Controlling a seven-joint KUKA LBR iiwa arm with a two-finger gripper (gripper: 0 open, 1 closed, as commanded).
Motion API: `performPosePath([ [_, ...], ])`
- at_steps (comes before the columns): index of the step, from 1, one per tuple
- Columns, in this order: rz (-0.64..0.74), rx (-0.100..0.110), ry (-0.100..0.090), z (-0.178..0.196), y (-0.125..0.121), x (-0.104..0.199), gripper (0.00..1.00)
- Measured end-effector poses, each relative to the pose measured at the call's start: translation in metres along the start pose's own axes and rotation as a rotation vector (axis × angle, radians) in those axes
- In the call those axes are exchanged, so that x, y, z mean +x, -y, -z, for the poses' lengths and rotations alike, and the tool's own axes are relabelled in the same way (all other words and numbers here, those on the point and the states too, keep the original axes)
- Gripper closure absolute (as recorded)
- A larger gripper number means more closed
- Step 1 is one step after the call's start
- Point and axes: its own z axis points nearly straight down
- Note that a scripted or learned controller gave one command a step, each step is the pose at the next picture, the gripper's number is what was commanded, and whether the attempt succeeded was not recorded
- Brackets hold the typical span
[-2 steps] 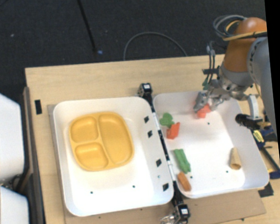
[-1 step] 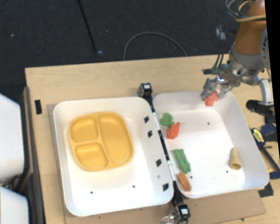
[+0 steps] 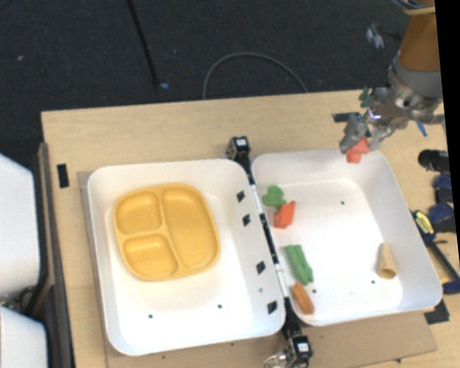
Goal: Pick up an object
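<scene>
Nearest the bench's front edge, the right-hand shallow white bin [image 3: 401, 280] holds a small orange carrot-like piece [image 3: 302, 297], a green pod-shaped toy [image 3: 299, 263] and a tan cylinder [image 3: 385, 260]. Above the bin's far right corner, the grey two-finger gripper [image 3: 357, 144] appears pressed around a small red block [image 3: 356, 154], seemingly lifted, so the pick looks nearly done. No writing is legible.

Arm [image 3: 418, 40]: rounded body, an orange band above a grey wrist section | Top of arm: a pale ring-shaped rim showed at the frame's upper edge | Gripper [image 3: 361, 144]: metallic grey assembly, small and angular, with dark bracket parts and bluish fittings at its sides | Markings: too blurred to read
</scene>
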Motion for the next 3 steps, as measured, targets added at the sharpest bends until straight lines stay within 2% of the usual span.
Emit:
performPosePath([
  [1, 0.001, 0.001, 0.000, 0.032, -0.001, -0.002, 1.00],
  [3, 0.003, 0.004, -0.002, 0.024, 0.034, 0.106, 1.00],
])
